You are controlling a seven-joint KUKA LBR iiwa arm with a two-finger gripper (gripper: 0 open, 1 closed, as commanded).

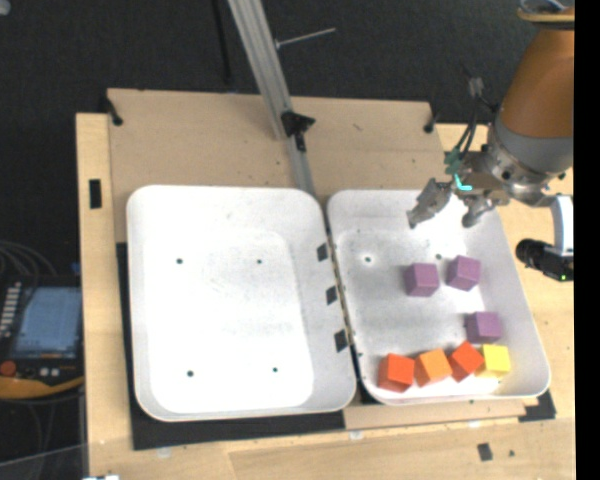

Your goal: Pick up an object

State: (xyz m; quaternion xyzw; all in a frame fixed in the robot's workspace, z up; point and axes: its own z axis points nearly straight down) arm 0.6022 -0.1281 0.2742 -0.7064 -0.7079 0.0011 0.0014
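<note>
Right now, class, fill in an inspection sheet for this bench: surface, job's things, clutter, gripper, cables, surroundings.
Surface: wooden bench bearing two white bins, left bin and right bin, side by side.
Job's things: in the right bin, three purple blocks, three orange blocks in a row along the near wall, one yellow block at the row's right end.
Clutter: nothing seen.
Gripper: gripper open, above the right bin's far right part, holding nothing.
Cables: dark cables on the floor to the left.
Surroundings: handheld screen unit at left; slanted metal pole behind the bins.
</note>
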